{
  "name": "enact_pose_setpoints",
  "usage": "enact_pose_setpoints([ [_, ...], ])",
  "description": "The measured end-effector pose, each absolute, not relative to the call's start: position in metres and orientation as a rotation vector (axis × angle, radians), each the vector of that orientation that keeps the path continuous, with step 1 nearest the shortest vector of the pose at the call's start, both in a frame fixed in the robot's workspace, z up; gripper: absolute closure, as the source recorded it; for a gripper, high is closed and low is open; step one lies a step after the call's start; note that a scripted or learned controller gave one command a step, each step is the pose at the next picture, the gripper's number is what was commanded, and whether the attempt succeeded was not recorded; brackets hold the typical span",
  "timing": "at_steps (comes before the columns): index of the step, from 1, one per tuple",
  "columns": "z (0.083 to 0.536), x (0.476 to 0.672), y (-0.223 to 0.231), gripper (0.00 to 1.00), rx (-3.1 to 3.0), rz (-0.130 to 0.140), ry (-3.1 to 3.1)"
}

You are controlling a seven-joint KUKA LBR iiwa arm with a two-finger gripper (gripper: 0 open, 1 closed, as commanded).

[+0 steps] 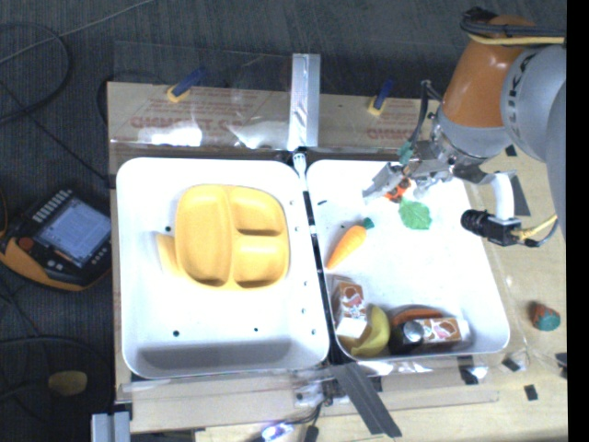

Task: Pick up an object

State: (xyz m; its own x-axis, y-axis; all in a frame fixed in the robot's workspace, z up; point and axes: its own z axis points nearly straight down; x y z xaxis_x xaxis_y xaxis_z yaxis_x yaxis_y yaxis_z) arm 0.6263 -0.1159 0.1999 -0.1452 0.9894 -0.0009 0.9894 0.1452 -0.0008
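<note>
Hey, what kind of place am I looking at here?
Probably a robotics lab bench: a grey and orange arm reaches over two white bins, with toy food such as a carrot, and a handheld controller nearby.

Even, bright overhead illumination renders both white bins (138,274) near overexposure, with soft glare along their rims and only faint shadows beneath the yellow tray (230,236). The dark floor (74,63) stays dim and low in contrast. Focus is moderate throughout, with slight softness and compression blur on small items.
</note>
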Motion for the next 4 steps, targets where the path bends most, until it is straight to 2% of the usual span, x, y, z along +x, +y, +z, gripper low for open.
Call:
enact_pose_setpoints([
  [1, 0.094, 0.628, -0.109, 0.00, 1.995, 0.000, 2.427],
  [2, 0.090, 0.587, -0.102, 0.00, 1.957, 0.007, 2.442],
  [3, 0.100, 0.588, -0.101, 1.00, 1.958, 0.014, 2.442],
  [4, 0.183, 0.605, -0.048, 1.00, 2.053, -0.003, 2.378],
])
